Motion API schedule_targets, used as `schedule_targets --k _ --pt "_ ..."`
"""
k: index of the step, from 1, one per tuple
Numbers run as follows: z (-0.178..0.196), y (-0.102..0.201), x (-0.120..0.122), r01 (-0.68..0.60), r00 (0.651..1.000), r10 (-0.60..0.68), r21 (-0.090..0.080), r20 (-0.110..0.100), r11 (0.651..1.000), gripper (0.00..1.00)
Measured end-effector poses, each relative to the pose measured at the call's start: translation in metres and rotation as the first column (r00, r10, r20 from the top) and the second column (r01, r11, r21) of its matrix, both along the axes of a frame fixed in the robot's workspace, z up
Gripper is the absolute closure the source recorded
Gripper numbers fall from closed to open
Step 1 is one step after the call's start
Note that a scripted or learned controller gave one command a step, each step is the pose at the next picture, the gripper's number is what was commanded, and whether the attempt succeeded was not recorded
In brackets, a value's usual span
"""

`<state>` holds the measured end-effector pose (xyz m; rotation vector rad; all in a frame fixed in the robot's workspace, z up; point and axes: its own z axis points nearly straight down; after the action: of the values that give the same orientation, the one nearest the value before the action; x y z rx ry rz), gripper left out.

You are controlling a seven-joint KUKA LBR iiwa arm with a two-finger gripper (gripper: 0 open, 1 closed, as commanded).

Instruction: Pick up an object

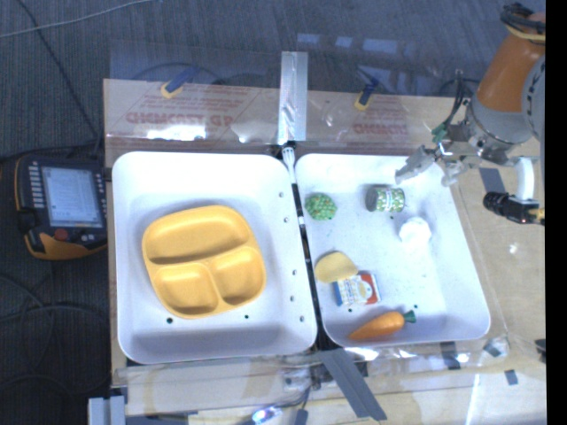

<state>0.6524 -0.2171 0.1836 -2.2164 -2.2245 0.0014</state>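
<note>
Six things lie in the right bin (474, 304), all below and left of the claw (425, 164), which hangs over the bin's upper right corner. Its fingers are too small and blurred to judge — open or closed, I cannot tell — and nothing is seen between them. Nearest it, just below-left, is a green-patterned can (385, 199) on its side; under that a white lump (414, 231). Further left sits a green ball (321, 206). Well below the claw lie a yellow chip (335, 266), a red-and-white packet (356, 289) and a carrot (379, 325). Far left, the other bin (133, 184) holds a yellow divided tray (204, 259).
</note>
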Motion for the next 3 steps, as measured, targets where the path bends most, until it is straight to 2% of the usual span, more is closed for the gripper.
schedule_targets --k 1,2,3 --pt "-0.012 0.017 -0.028 -0.186 0.983 0.186 -0.003 -0.001 0.983 0.00" --pt "-0.089 0.022 0.009 -0.181 0.983 0.181 -0.005 0.001 0.983 0.00" --pt "-0.056 0.041 0.016 0.065 0.998 -0.065 -0.003 0.001 0.998 0.00"
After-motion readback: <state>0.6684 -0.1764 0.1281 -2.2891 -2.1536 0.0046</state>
